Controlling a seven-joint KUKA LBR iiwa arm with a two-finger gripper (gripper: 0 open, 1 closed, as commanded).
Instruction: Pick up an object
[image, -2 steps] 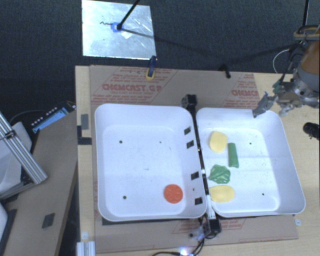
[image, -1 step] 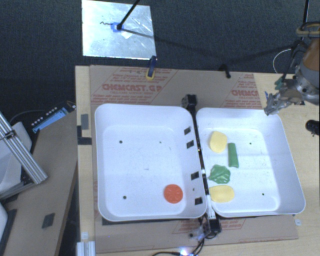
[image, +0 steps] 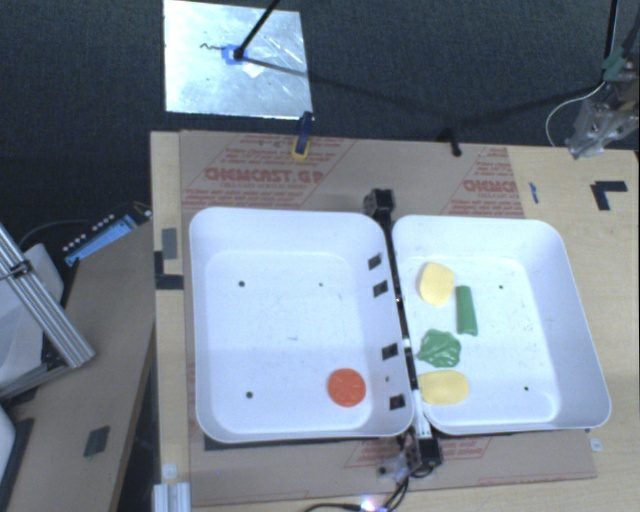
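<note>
Claw state: cannot tell from camera view.

Candidates split across two bins. Left bin (image: 205, 300): single orange disc (image: 346, 388) near the front-right corner, well apart from everything else, flat on the floor. Probably the easiest target: open approach on most sides, though close to the front wall.

Right bin (image: 560, 300): four pieces bunched toward the shared edge. Pale yellow piece (image: 436, 283), green stick (image: 465, 310) just beside it, lying front to back, crumpled green piece (image: 439, 348) below, yellow oval (image: 443, 387) touching or nearly touching it. Clustering likely from sliding against the inner wall; risk of nudging neighbours or catching the black clips (image: 381, 289) on the divider.

Nothing lifted yet; pick not started.
</note>
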